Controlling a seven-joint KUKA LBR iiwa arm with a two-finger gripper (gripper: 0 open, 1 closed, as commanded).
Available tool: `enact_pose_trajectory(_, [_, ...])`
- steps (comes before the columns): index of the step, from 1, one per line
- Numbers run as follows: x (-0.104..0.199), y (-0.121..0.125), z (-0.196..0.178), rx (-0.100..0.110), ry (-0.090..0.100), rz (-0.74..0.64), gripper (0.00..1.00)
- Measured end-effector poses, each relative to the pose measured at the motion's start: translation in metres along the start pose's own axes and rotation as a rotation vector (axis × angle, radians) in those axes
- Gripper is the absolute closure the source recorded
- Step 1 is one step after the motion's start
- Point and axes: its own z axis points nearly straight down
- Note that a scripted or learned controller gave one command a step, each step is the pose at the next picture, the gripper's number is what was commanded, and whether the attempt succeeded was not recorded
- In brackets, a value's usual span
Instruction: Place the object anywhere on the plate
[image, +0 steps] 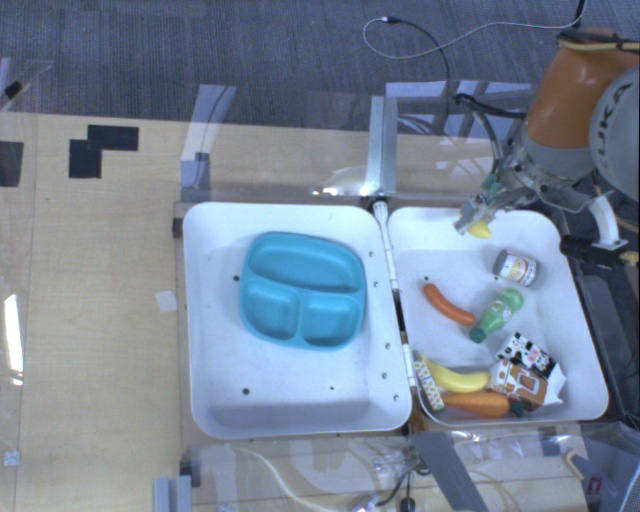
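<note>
So far, we judge little of the task done: the blue plate (300, 290) sits bare in the left bin (215, 400). Our gripper (478, 218) hangs over the far corner of the right bin (580, 400), with a small yellow object (482, 230) at its tip, seemingly pinched, though we can't be certain. The carry across to the plate remains.

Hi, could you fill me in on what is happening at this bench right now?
The arm's gripper is at the far edge of the right bin, with a small yellow object just under its fingers. The blue plate in the left bin has nothing on it yet. A hot dog, green bottle and banana lie in the right bin.
</note>
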Motion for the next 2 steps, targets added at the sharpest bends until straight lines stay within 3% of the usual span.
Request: enact_pose_trajectory(2, [0.144, 0.001, 0.005, -0.003, -0.001, -0.313, 1.0])
